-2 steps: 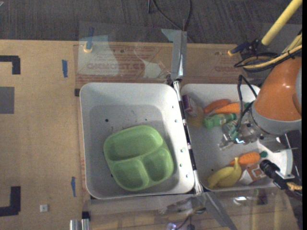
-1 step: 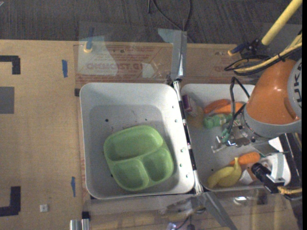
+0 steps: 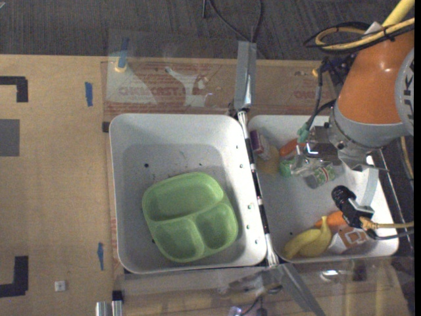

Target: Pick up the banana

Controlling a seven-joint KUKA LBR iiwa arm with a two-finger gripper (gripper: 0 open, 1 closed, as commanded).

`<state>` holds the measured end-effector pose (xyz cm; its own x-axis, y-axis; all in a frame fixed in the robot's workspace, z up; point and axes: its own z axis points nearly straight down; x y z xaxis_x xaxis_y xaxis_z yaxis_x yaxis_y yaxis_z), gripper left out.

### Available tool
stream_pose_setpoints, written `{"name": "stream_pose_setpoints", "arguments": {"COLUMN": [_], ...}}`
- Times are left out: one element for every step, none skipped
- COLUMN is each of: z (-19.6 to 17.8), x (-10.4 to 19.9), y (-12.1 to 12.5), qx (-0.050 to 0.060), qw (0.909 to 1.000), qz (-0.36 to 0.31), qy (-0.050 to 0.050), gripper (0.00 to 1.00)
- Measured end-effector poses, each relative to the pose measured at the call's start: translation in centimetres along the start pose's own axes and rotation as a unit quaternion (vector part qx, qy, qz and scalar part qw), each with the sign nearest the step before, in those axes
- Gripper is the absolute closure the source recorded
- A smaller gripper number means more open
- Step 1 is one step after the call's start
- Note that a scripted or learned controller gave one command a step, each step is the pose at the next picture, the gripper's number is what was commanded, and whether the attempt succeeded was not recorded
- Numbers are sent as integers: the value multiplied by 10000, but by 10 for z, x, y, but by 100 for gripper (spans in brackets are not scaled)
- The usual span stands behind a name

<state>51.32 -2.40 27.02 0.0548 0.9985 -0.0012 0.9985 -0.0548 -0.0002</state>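
The banana (image 3: 308, 241) is yellow and curved, and it lies at the near edge of the right bin (image 3: 289, 206). An orange item (image 3: 334, 219) rests against its right end. My gripper (image 3: 306, 158) hangs over the far half of the same bin, well away from the banana, amid a small cluster of items. Its metal body hides what sits right beneath it.
Close to the gripper lie a green item (image 3: 286, 168), an orange piece (image 3: 289, 148) and a printed can (image 3: 322, 175). A purple-capped item (image 3: 257, 143) and a pale one (image 3: 268, 163) sit by the divider. A small carton (image 3: 355, 237) is beside the banana. The left bin (image 3: 125, 176) holds a green divided tray (image 3: 189, 216).
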Motion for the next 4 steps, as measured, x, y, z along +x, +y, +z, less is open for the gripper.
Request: {"name": "stream_pose_setpoints", "arguments": {"z": [0,86,58,180], "x": [0,-35,-10,-105], "y": [0,-32,-13,-28], "qx": [3,8,-4,-14], "qw": [10000,9998,9989,9847], "qz": [3,-212,-464,-1742], "qy": [2,6,2,4], "gripper": [0,0,0,0]}}
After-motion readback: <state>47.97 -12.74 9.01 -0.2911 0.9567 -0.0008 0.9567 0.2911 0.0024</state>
